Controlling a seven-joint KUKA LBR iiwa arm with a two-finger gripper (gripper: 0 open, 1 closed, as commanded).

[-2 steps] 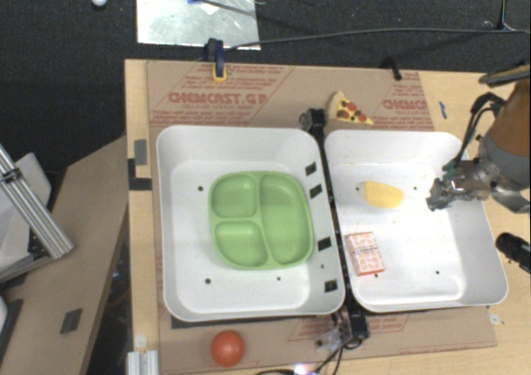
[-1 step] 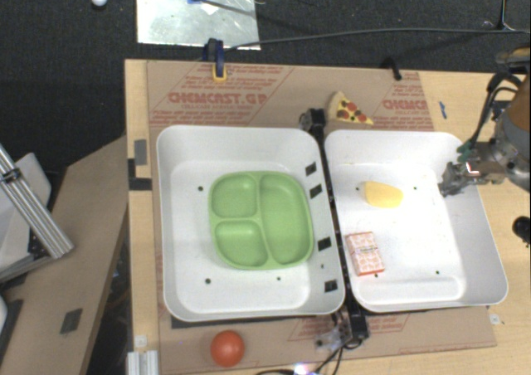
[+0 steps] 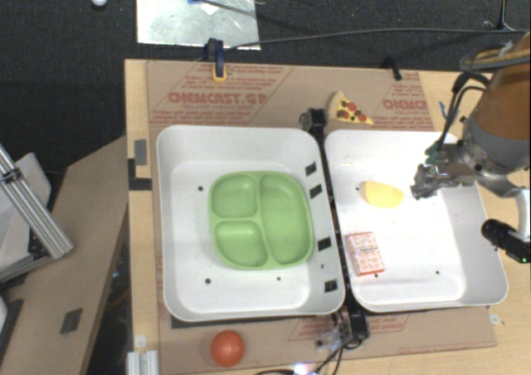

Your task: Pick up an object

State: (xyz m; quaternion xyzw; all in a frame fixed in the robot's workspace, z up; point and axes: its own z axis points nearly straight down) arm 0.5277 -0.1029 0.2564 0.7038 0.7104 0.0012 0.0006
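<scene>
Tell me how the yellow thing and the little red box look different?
The smooth yellow rounded lump is plain and curved; the small red-and-white patterned box is flat and rectangular. The lump lies nearer the robot's hand; the box lies nearer the bin's front edge. Both rest in the right white bin.

The shallow white right-hand bin (image 3: 465, 274) is being left largely bare along its near and far right floor. Its left half is being occupied by a pale yellow rounded object (image 3: 382, 194) and, nearer, a small red-and-white packet (image 3: 364, 253), set apart. The metal two-finger gripper (image 3: 425, 183) is being held just right of the yellow object. The white left-hand bin (image 3: 178, 199) is being taken up centrally by a green three-compartment plastic tray (image 3: 260, 219).
</scene>
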